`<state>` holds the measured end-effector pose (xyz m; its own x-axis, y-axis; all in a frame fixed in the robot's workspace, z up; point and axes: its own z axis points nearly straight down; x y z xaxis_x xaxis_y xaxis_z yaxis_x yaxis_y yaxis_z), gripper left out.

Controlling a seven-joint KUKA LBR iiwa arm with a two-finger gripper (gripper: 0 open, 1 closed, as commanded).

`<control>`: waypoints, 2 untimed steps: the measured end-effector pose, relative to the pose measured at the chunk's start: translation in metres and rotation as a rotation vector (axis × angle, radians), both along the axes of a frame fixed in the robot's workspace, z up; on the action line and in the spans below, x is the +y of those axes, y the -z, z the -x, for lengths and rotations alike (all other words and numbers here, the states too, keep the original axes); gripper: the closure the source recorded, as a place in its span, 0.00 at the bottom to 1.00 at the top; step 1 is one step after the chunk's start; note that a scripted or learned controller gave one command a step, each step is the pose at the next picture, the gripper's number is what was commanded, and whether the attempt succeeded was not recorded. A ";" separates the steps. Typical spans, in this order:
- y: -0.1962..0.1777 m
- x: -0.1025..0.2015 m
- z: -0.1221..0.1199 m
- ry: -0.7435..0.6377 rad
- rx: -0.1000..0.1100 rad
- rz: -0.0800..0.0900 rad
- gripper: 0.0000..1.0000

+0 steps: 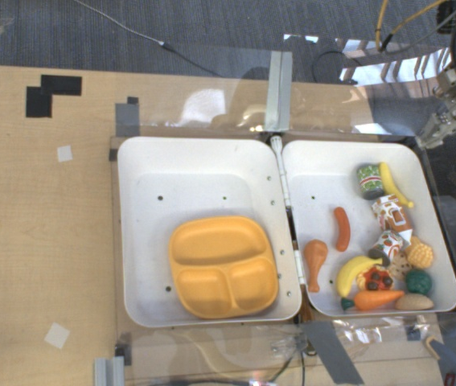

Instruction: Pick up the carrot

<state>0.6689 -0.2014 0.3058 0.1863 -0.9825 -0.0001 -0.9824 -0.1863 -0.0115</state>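
A pale wooden desk [43,240] on dark carpet bears two white bins; the left bin [143,215] holds a yellow tray [223,265]. In the right bin [316,185], the carrot [378,299] lies crosswise at the near edge (tip pointing right), touching a banana [353,270] and potato [414,301].

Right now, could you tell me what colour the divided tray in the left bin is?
The tray is yellow-orange all over, seen best in the camera view.

The light is bright and even, with only soft shadows. A shiny white glare sits on the clear sheet [211,107] behind the bins. The picture is a bit fuzzy.
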 end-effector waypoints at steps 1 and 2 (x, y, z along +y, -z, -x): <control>0.016 0.008 -0.001 -0.054 0.003 -0.001 1.00; 0.030 0.007 -0.001 -0.079 0.003 0.000 1.00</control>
